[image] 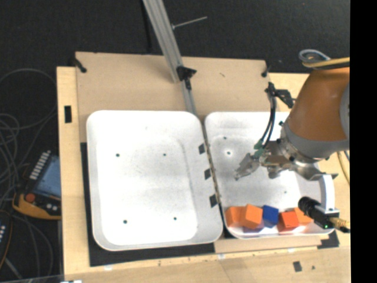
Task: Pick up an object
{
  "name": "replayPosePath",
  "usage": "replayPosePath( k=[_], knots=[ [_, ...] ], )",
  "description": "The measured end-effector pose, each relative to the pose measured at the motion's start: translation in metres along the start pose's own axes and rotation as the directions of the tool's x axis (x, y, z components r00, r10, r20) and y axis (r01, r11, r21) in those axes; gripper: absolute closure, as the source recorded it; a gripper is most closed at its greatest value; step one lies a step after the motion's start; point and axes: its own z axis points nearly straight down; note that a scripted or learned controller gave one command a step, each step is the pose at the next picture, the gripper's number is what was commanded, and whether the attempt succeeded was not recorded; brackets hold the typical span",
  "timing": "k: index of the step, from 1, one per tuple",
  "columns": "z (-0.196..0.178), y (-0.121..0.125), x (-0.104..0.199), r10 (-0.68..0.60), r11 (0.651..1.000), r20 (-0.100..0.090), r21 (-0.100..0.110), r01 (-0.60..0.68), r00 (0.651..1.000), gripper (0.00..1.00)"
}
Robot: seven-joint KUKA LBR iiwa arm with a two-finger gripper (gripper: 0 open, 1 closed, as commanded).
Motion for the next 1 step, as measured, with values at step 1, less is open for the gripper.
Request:
replayPosePath(
  k=[1],
  knots=[
    [0.0346, 0.0220, 0.0164, -0.005, 1.000, 0.000, 0.005, 0.005, 1.000, 0.00]
  ],
)
